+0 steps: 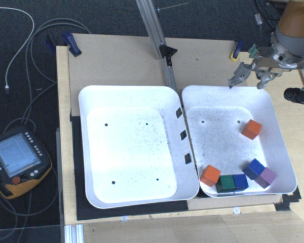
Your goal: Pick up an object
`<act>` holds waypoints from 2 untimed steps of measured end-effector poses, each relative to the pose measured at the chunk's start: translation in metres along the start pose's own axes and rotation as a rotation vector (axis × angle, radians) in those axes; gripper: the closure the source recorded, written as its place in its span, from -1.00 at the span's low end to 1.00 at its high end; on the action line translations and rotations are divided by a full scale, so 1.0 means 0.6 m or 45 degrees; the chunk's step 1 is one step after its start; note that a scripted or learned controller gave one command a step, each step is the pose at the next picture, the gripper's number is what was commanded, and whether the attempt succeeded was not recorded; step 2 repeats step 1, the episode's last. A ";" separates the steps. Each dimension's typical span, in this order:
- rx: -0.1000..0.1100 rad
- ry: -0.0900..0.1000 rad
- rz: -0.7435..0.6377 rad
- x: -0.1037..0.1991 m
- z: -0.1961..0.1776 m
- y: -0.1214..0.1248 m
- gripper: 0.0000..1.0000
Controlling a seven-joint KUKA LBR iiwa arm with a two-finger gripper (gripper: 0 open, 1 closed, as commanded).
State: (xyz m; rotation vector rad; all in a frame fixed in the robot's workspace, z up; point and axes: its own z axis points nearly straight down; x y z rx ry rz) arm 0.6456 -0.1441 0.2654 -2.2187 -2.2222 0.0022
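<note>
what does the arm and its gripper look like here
The arm is grey with an orange band above the wrist, and dark cables run beside it. Its gripper is a small metallic grey unit with two thin fingers and a small teal part near its base.

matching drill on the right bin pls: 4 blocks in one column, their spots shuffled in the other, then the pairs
Things:
1. purple block
2. green block
3. lone orange block
4. second orange block

Places:
A. alone in the upper right part of the right bin
B. near edge, between an orange block and a blue block
C. lower right corner, beside the dark blue block
D. near edge, leftmost of the row

Pairs: 1-C, 2-B, 3-A, 4-D

The gripper hovers open above the bin's far rim, holding nothing.
</note>
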 end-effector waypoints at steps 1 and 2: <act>0.008 0.002 0.002 -0.035 0.266 0.034 -1.00; 0.008 0.002 0.002 -0.035 0.266 0.034 -1.00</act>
